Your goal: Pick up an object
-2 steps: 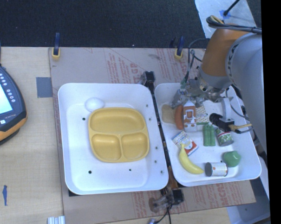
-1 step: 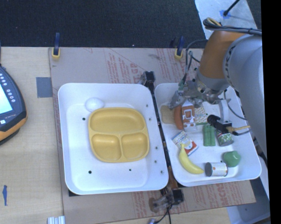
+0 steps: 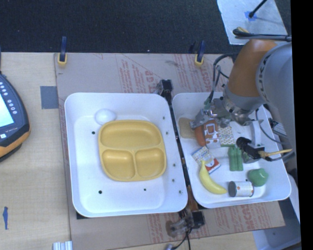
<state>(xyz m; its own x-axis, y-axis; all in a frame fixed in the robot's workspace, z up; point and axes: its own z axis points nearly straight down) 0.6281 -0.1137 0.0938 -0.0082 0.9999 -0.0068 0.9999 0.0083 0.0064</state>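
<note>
Arm is reaching in from the right side; claw (image 3: 210, 116) is hanging over the far-left part of the right bin (image 3: 276, 190). Claw state: can't tell, hidden under the wrist from this angle. Nothing is visibly being carried.

Likely target (my read, judging by what is sitting nearest under the claw): small red-and-white carton (image 3: 211, 135), lying just nearside of the claw and touching an orange-red item (image 3: 199, 134) on its left. A tan piece (image 3: 185, 127) is resting against the bin's left wall nearby, and a pale dotted packet (image 3: 227, 136) is lying to the carton's right.

Handling est.: the carton is looking like thin card, so light, fairly stiff and not fragile, but it is sitting crowded among neighbours. Best hold is prob. across its short width at mid-length. Too hard a squeeze is risking a dent.

Other options in the same bin:
- banana (image 3: 209, 180), near the front-left corner; prob. light, smooth and curved, so it is apt to slip. Take it across the thick middle.
- green block (image 3: 235, 159), mid-bin; stiff w/ flat sides, the easiest take.
- black-capped white cylinder (image 3: 241, 188), on its side by the front rim, prone to rolling.
- round green item (image 3: 258, 176), near the front-right corner.

Left bin (image 3: 80, 151) is carrying a yellow divided plate (image 3: 131, 149) and a white egg-shaped thing (image 3: 105, 116), well apart from the claw.
</note>
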